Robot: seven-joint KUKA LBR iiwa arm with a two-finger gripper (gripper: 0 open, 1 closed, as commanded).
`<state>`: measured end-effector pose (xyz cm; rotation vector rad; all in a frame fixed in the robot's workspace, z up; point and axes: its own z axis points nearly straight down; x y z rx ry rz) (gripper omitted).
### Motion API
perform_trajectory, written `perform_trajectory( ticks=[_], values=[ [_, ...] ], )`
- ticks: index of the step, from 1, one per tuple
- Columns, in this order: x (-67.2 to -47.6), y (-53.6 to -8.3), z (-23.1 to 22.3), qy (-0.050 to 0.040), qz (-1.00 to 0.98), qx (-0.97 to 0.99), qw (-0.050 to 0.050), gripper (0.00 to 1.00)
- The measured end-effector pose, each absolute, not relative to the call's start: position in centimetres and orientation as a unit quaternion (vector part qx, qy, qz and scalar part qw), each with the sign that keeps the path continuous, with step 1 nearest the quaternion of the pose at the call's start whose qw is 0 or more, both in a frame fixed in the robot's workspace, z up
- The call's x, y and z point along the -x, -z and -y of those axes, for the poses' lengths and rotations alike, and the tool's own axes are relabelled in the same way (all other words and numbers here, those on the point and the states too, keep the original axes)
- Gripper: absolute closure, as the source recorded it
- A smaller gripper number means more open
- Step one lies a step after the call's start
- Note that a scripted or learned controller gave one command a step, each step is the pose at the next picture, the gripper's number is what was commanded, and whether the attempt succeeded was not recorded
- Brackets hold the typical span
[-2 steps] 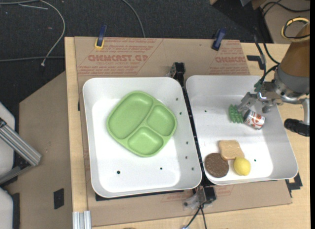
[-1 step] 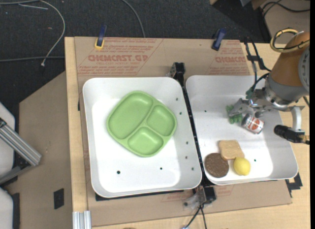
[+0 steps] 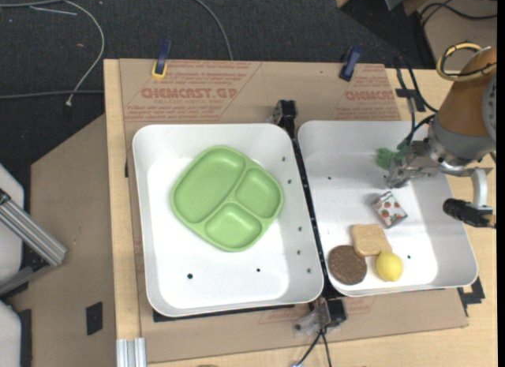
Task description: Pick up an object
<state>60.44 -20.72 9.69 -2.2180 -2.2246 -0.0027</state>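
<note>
In the right bin (image 3: 450, 271) my gripper (image 3: 399, 171) is low over the upper middle of the floor, reaching in from the right. A small green object (image 3: 385, 156) lies right beside its tip on the left, partly hidden by it. Just below the gripper lies a small patterned packet (image 3: 389, 209) with red spots. Toward the front of that bin sit a tan square cracker (image 3: 369, 239), a round brown cookie (image 3: 347, 264) and a yellow lemon (image 3: 388, 266), close together.
The left bin (image 3: 158, 278) holds a green three-compartment plate (image 3: 227, 197) at its centre. The grey and orange arm (image 3: 465, 117) covers the right bin's upper right side. A black divider (image 3: 304, 200) runs between the bins. Blue clamps (image 3: 162, 56) hold the cardboard at the back.
</note>
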Motion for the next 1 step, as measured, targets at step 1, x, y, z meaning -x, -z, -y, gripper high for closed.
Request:
perform_trajectory(
  ticks=[1],
  values=[
    [-61.07,-15.52,21.64,0.0015,0.707,0.707,-0.004,1.0]
  ],
)
